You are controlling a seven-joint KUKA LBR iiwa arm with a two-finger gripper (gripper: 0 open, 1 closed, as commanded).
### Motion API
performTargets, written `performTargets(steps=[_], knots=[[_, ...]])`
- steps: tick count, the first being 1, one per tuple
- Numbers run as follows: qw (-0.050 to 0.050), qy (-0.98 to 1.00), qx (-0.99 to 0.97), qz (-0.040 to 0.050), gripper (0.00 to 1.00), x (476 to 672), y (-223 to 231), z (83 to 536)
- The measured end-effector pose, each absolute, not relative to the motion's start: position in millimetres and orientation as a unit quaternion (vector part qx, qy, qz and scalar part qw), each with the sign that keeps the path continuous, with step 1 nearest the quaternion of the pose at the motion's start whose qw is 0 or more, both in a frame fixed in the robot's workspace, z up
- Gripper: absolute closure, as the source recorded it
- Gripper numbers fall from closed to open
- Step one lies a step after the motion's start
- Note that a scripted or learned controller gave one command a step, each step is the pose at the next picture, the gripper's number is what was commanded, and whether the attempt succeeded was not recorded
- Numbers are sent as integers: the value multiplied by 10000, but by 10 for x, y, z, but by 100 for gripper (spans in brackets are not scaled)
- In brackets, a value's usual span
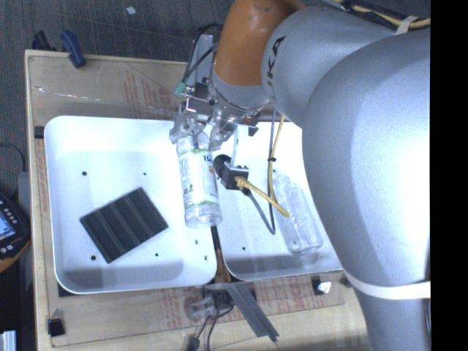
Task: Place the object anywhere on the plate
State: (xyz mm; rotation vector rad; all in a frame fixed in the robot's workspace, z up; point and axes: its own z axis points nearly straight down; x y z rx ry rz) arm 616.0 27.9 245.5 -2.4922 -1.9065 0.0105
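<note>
The grey arm [344,123] reaches in from the right and fills much of the upper right of the view, its orange band [245,31] sitting just above the wrist. Below the wrist the claw [196,139] points down over the inner edge of the left bin [66,196]. Its fingers are closed on the cap end of a clear plastic bottle [199,185], which hangs from them with its neck up at the claw and its base lower down, near the wall where the two bins meet. The bottle has a pale label with small print and leans only slightly off upright as seen from above.

In the left bin, a dark ridged plate [124,224] lies flat on the bin floor, turned at an angle to the bin's sides. It sits to the left of the hanging bottle, apart from it, with bare white floor between them.

The right bin [248,262] is partly covered by the arm. A second clear bottle [300,221] lies on its side there, close to the arm's bulk. A black and yellow cable [256,192] runs from a small black fitting beside the claw down across this bin.

Both bins rest on a wooden table [110,86]. A blue clamp [73,47] grips the table's far left edge, and a metal bracket [245,309] sits at the near edge below the gap between the bins.
</note>
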Motion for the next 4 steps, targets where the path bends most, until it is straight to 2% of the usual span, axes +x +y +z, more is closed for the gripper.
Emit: performTargets(steps=[1,2,4], knots=[[9,-5928,-8054,22,100,6529,265,2415],[10,-5726,-8199,16,100,6559,217,2657],[4,-4641,-8858,18,100,6562,-53,2851]])
